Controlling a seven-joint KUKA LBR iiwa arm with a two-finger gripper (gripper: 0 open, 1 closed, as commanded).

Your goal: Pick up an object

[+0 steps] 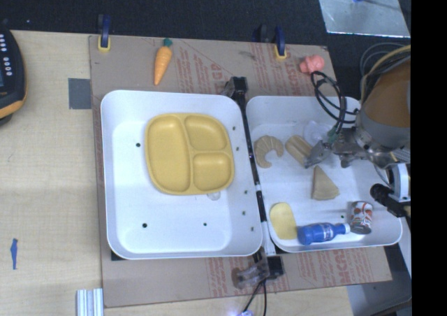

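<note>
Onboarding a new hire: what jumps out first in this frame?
The yellow divided plate dominates the left bin. The right bin is cluttered: croissant, wedge, blue bottle along the near wall, with the claw low among them. A toy carrot lies outside, beyond the left bin.
</note>
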